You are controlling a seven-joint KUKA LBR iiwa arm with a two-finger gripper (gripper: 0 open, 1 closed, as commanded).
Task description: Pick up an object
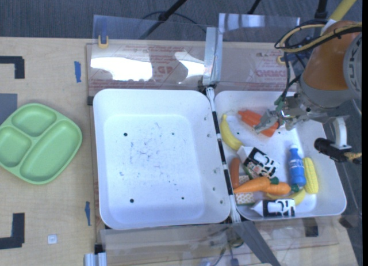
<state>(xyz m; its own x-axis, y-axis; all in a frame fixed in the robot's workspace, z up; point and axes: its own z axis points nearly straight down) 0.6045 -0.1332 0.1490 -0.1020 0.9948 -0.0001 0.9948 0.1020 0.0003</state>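
Observation:
The right bin (pixel 330 144) holds a heap of toys. An orange-red piece (pixel 251 118) lies near its back left. My gripper (pixel 271 123) is low over the right end of that piece, reaching in from the right; whether it touches the piece I cannot tell. A yellow banana (pixel 229 133) lies along the bin's left wall. Nearer the front are a black-and-white pack (pixel 259 163), an orange carrot (pixel 260 185), a blue bottle (pixel 296 167), a yellow corn cob (pixel 311 175) and a black-and-white tube (pixel 280 207).
The left bin (pixel 115 109) stands beside the right one, sharing a middle wall (pixel 219 144). A green divided plate (pixel 38 142) rests on the bench at far left. A clear plastic screen (pixel 172 57) rises behind both bins. Cables (pixel 296 34) hang near the arm's orange band (pixel 325 63).

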